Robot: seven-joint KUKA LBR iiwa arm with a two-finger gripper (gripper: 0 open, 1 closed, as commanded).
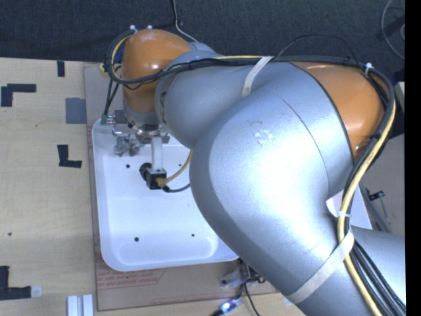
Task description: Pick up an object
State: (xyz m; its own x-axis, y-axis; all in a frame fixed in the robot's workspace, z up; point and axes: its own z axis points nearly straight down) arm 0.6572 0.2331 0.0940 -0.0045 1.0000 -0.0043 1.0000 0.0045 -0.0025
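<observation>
A: Where does the tool [135, 145] sit relative to the white bin [151, 239]?

B: Low over the bin's far corner, the grey arm [276, 176] crossing above the bin's right side, likely to reach down there.

A: Is it wide, narrow, or holding something?

B: I cannot tell. The object to pick up I cannot make out; the arm probably hides it.

A: And the surface [39, 196]?

B: Wooden, left of the bin.

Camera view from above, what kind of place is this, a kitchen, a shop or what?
Most likely a robotics lab bench. A large grey and orange arm reaches over a shallow white bin, the wooden bench carries black tape marks, and the pincer hangs at the bin's far end.
</observation>
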